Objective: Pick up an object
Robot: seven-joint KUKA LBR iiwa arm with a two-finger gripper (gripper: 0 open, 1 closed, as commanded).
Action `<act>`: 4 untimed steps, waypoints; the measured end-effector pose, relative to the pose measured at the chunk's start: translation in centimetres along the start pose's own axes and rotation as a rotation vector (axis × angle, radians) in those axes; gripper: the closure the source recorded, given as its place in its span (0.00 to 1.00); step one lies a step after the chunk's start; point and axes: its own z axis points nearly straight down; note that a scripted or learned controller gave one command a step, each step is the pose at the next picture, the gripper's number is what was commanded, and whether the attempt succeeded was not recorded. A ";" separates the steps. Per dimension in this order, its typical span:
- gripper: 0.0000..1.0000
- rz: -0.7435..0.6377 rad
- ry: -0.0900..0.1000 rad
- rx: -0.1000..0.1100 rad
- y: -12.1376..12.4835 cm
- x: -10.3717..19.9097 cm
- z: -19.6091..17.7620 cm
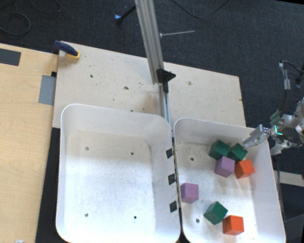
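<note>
a: what surrounds the blocks, and what stands in the way?

b: two shallow white bins sit side by side on a pale desk (203, 92). the left bin (83, 118) holds no blocks. a slanted aluminium rail (152, 40) runs down from the top of the view to the seam between the bins, and small black clips (170, 178) line that seam. a blue-handled clamp (66, 48) grips the desk's far left corner. cables lie on the dark floor beyond.

a: where is the arm?

b: it reaches in from the right. the gripper (255, 138) hangs over the far right corner of the right bin (273, 225), its tip just beside a green cube (238, 152). whether the fingers are spread or closed cannot be told, and nothing is seen held between them.

a: how many blocks, and where?

b: seven, all in the right bin. three green: that cube, another green cube (219, 150) touching it on the left, and a third green cube (216, 212) nearer the front. two purple: one purple cube (225, 166) tucked under the far pair, one lone purple cube (189, 192) near the seam. two orange: one orange cube (244, 169) touching the far cluster, and a second orange cube (233, 224) beside the front green one.
</note>
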 end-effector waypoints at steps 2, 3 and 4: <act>0.00 0.003 0.002 0.007 0.3 0.2 11.4; 0.00 0.003 -0.008 -0.027 1.1 -0.1 13.1; 1.00 0.003 -0.001 -0.026 1.2 0.3 12.2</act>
